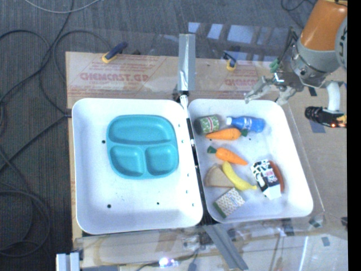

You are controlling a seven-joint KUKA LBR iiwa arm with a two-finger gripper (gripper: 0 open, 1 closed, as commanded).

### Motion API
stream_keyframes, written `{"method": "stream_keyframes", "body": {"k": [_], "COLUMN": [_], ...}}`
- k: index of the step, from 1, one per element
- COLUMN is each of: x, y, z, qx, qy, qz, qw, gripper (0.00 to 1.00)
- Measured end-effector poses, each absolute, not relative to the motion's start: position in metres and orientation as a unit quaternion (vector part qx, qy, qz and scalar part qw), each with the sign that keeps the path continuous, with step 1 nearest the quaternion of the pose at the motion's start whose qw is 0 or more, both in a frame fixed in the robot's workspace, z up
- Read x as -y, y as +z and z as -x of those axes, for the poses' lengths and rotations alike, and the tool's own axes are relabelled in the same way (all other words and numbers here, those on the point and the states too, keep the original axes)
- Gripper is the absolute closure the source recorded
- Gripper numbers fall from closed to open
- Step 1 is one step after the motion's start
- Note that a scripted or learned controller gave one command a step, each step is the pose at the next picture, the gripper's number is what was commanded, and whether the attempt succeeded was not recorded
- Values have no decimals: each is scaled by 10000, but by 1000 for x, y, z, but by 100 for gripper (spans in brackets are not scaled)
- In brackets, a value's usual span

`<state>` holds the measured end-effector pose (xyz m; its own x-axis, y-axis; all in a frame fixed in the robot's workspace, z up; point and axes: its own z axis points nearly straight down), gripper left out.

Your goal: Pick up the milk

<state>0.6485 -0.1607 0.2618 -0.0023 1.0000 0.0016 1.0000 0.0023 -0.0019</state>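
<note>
The gripper (266, 91) hangs at the upper right of the frame, over the far rim of the right bin (295, 151), its fingers spread apart with nothing between them. The milk (264, 178), a small black-and-white spotted carton, lies in the lower right part of that bin, beside a banana (238, 177) and touching a sausage (276, 175). The left bin (90, 202) holds a blue divided tray (143, 145).

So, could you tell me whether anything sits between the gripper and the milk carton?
Nothing visible blocks it. The gripper hovers above the right bin's far edge; the milk lies near the front right, uncovered, a hot dog touching its right side.
</note>
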Motion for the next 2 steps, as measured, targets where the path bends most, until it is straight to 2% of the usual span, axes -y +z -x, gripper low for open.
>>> {"method": "stream_keyframes", "body": {"k": [1, 2], "x": [224, 185], "y": [196, 184], "z": [-587, -572], "qx": [7169, 8182], "qy": [19, -5], "qz": [6971, 5750], "qw": [2, 3], "gripper": [0, 0]}}
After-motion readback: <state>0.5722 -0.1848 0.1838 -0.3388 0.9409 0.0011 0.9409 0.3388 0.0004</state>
